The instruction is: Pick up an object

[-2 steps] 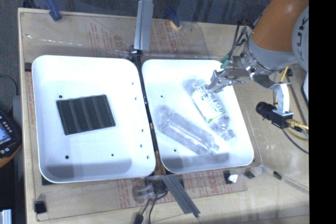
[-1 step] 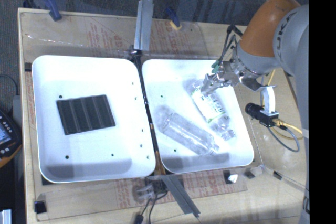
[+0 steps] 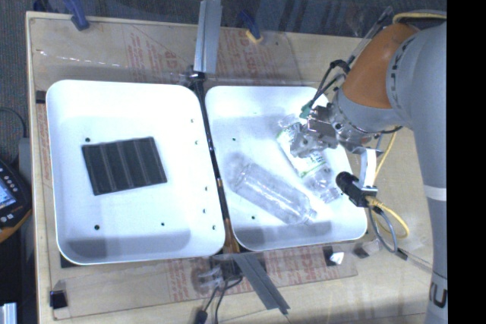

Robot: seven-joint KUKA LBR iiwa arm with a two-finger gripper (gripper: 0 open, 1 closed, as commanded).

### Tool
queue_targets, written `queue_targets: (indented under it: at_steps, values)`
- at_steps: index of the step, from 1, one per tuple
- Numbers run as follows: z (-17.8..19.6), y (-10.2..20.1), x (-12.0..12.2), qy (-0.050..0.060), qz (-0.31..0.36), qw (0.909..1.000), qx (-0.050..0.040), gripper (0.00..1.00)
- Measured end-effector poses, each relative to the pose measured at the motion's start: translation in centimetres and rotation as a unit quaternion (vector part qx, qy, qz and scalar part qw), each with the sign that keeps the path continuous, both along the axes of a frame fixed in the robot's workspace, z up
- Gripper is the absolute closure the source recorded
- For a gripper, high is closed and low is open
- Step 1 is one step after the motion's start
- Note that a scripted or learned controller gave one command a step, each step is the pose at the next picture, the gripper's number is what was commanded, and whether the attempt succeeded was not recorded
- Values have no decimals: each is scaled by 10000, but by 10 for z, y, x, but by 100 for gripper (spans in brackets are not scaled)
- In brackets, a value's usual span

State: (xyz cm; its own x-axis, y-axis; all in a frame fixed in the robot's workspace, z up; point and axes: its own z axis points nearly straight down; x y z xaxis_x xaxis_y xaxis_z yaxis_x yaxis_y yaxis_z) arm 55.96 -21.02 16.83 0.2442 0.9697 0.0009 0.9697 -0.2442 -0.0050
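Two white bins sit side by side on the counter (image 3: 114, 57). My gripper (image 3: 305, 134) hangs low in the right bin (image 3: 250, 106), near its right side — over a crumpled packet (image 3: 302, 152) with green print. I cannot tell how far the gripper is open, nor whether it has hold of anything. A clear bottle (image 3: 269, 192) lies aslant just left of the packet. The left bin (image 3: 68, 163) holds a dark ribbed slab (image 3: 124, 165).

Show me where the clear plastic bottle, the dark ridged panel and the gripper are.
clear plastic bottle (image 3: 270, 194): camera view, middle of its body.
dark ridged panel (image 3: 124, 165): camera view, centre of its top face.
gripper (image 3: 307, 134): camera view, at its tip.
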Motion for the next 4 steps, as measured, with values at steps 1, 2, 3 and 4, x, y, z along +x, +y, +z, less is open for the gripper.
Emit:
queue_targets:
  at_steps: [1,2,3,4]
  values:
    - [23,8,-34,-10,154,9999,0,0]
    - [39,7,-28,-15,784,9969,-9,0]
    - [33,35,-50,-8,1435,9896,2,0]
    - [99,1,-78,-31,1878,9822,-13,0]
